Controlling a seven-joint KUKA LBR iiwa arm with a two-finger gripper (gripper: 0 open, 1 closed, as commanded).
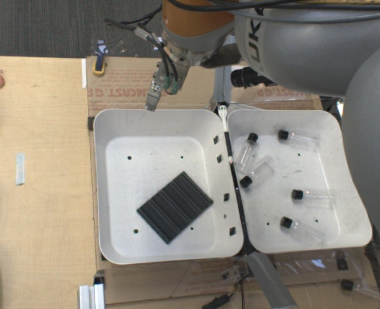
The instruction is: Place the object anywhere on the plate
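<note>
Two white bins sit side by side on the bench, rims touching along the middle seam. The left bin [113,237] holds one thing: a dark ribbed plate [175,206], flat on the floor, turned diagonally, sitting toward the near-right part. Open white floor lies around it on every side, widest toward the far and left walls; its near corner comes close to the front wall but stays apart from it.

The right bin [344,172] carries clear vials with black caps, scattered. One vial [247,152] lies near the far-left corner next to another clear one [257,170], both just beside the seam wall. One more [294,137] lies by the far wall, one [311,196] mid-right, one [299,228] near the front. Bare floor shows between them in the middle of the bin.

The arm [196,18] comes in from the right, its orange band above the far rim of the left bin. The gripper [154,95] hangs over the cardboard just beyond that far rim, tilted, tip pointing toward the rim's edge. Nothing sits in its tip; whether it is wide or narrow, can't tell from here.
</note>
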